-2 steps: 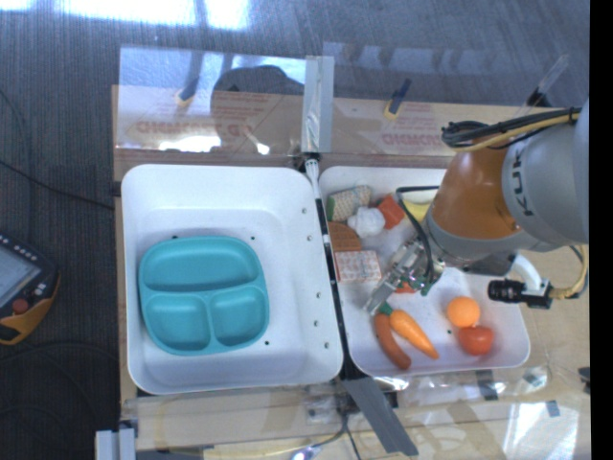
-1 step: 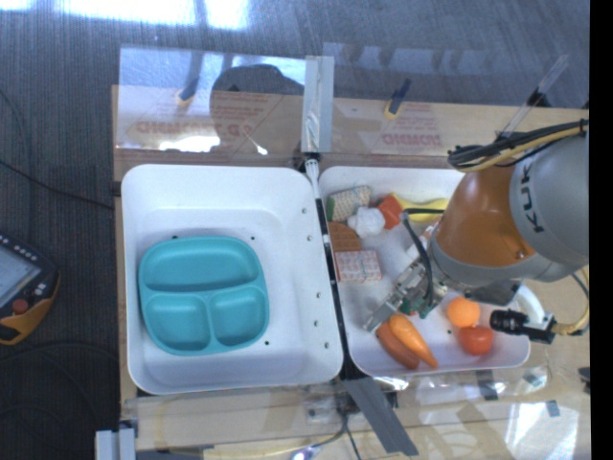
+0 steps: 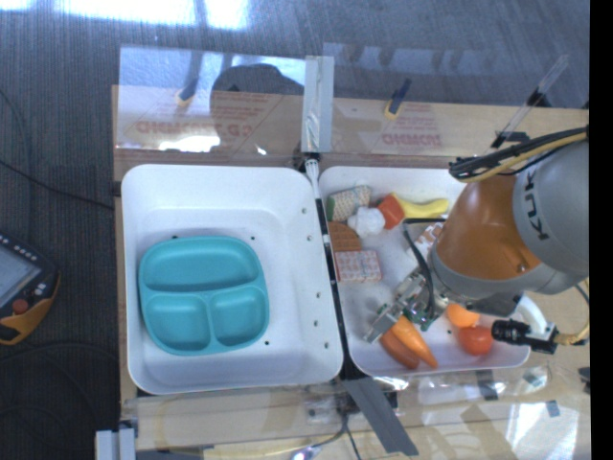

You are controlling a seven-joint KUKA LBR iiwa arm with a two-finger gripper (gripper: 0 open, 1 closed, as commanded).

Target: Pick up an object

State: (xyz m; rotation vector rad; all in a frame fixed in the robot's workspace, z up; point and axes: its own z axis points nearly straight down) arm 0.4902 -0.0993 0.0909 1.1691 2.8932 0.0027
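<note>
Low in the right bin [image 3: 362,348], the claw [image 3: 397,314] sits among the toy food, its metal fingers reaching toward the bin's front left part. Whether it is clenched or released cannot be told; no item is clearly seen between the fingers. Touching its tip lies a smooth orange carrot [image 3: 408,344], tapered and slanting toward the front edge of the bin. Just to the carrot's right are a small orange round piece [image 3: 461,315] and a glossy red tomato [image 3: 474,339], close to the front right corner. Behind the claw, along the bin's left wall, lie a speckled pink square cracker [image 3: 358,267] and a brown waffle-like block [image 3: 344,237]. Toward the far edge sit a fluffy white lump [image 3: 365,221], a red-orange chunk [image 3: 391,212], a pale yellow banana [image 3: 427,206] and a greenish textured piece [image 3: 347,200]. Above all this bulges the arm's orange band [image 3: 484,228] and grey housing. The left bin [image 3: 287,257] holds a smooth teal divided plate [image 3: 202,292] with three compartments near its front left corner. Both bins rest on the worktop [image 3: 460,123].
</note>
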